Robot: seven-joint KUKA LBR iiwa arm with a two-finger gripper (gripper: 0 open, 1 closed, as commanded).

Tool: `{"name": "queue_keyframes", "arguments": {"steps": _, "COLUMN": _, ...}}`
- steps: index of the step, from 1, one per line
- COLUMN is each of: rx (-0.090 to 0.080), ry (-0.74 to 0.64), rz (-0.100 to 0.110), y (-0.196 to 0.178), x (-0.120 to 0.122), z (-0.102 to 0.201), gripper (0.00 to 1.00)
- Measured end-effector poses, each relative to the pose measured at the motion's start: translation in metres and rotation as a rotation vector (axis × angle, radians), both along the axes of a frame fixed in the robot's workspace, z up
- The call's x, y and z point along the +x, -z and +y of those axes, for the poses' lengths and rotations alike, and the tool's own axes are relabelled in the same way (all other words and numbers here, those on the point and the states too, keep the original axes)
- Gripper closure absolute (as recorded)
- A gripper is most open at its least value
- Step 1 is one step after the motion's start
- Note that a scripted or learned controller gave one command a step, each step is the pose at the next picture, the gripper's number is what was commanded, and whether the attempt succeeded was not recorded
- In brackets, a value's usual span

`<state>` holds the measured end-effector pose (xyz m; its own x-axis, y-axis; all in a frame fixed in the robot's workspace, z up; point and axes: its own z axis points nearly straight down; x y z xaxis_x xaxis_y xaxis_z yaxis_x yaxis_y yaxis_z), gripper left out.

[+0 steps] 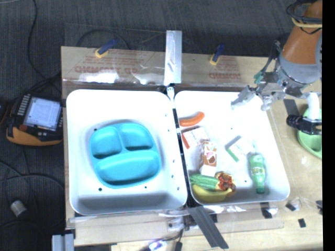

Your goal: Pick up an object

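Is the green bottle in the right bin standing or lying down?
Lying down. The green bottle rests lengthwise on the right bin floor, cap toward the far wall.

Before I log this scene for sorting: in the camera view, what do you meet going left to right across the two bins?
Blue divided tray → orange sausage-shaped toy → small carton → green bottle, with the gripper over the right bin's far edge.

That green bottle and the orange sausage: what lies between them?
In the camera view, a small grey-green bar lies between green bottle and sausage.
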<state>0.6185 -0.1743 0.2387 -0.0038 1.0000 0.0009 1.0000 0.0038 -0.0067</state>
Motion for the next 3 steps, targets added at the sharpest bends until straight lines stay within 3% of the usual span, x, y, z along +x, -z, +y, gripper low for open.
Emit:
{"name": "queue_keyframes", "arguments": {"steps": 1, "rx": -0.004, "ry": -0.051, "rz": 0.000, "y": -0.010, "x": 0.026, "z": 0.022, "gripper": 0.00}}
{"name": "queue_keyframes", "arguments": {"steps": 2, "rx": 0.000, "ry": -0.183, "rz": -0.001, "y": 0.147, "x": 0.016, "z": 0.077, "gripper": 0.00}}
{"name": "queue_keyframes", "arguments": {"steps": 3, "rx": 0.002, "ry": -0.183, "rz": 0.003, "y": 0.139, "x": 0.016, "z": 0.077, "gripper": 1.00}}
